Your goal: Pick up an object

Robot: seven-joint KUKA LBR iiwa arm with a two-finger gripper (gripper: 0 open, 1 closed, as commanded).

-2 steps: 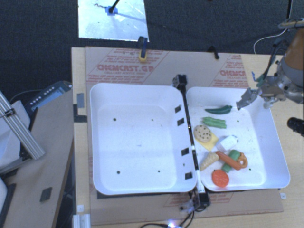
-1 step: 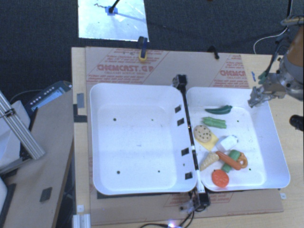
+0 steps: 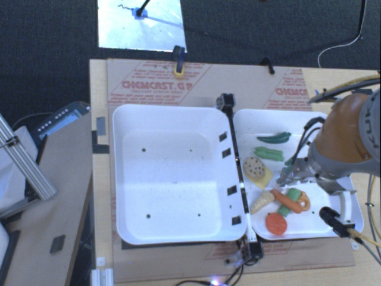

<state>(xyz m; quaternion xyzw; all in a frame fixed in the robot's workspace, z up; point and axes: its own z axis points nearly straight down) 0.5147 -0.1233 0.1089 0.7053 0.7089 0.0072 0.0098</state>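
fingers (image 3: 286,179) low over carrot (image 3: 288,202) in right bin (image 3: 297,119)

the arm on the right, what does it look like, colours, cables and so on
The arm has a rounded orange band above a grey wrist section. Thin dark cables loop along its left side down toward the gripper, which looks like small grey metal parts; its fingers are too small to describe.

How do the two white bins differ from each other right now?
The right bin holds toy food, such as a carrot and a tomato; the left bin shows bare floor. The arm's hand hangs over the right bin, not the left. The left bin looks larger. Both are shallow and white.
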